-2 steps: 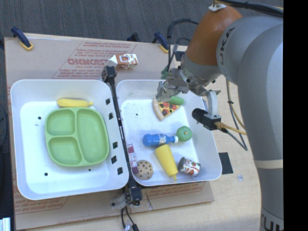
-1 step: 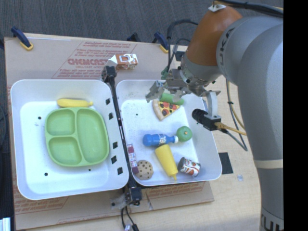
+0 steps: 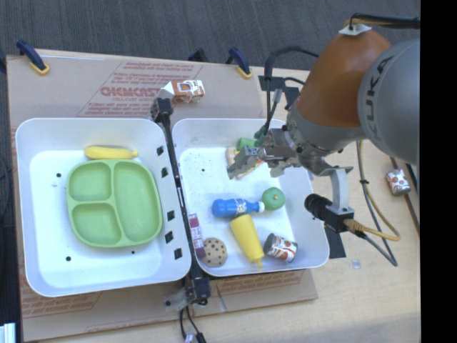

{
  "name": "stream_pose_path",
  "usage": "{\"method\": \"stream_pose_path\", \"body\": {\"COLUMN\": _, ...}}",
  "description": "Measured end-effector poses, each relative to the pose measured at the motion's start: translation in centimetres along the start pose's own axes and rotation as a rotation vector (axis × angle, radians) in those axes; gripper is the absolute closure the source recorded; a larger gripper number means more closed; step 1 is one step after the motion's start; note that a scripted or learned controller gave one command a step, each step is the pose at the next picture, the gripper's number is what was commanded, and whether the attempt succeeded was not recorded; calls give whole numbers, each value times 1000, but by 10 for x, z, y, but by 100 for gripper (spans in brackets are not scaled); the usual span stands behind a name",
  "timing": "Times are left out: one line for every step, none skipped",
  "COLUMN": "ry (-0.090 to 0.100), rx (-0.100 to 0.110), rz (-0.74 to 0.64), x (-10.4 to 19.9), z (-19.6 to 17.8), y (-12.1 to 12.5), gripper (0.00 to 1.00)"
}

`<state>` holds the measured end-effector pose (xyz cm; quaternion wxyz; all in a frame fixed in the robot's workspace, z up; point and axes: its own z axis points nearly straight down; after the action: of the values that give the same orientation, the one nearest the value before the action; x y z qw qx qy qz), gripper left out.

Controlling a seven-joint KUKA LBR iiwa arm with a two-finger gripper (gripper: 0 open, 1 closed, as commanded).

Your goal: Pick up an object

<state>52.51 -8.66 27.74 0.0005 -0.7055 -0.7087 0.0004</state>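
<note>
My gripper [image 3: 243,161] hangs over the upper middle of the right bin [image 3: 207,138], reaching in from the right. A small green and tan item [image 3: 247,146] lies right by its tip; I cannot make out whether it is held. Below the gripper in the same bin lie a blue bottle [image 3: 235,207], a green ball [image 3: 273,198], a yellow squeeze bottle [image 3: 247,238], a small red and white can [image 3: 280,248], a speckled brown ball [image 3: 214,249] and a thin pink packet [image 3: 194,229].
The left bin [image 3: 36,263] holds a green divided plate [image 3: 114,202] and a yellow banana-like piece [image 3: 111,152]. A small carton [image 3: 187,90] sits on the cardboard behind the bins. Another small can [image 3: 398,182] lies on the bench at the right.
</note>
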Motion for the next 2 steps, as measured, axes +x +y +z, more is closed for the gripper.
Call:
{"method": "stream_pose_path", "body": {"ry": -1, "rx": 4, "rz": 0, "x": -60, "z": 81, "y": 7, "gripper": 0}}
{"method": "stream_pose_path", "body": {"ry": 0, "rx": 1, "rz": -3, "x": -94, "z": 162, "y": 6, "gripper": 0}}
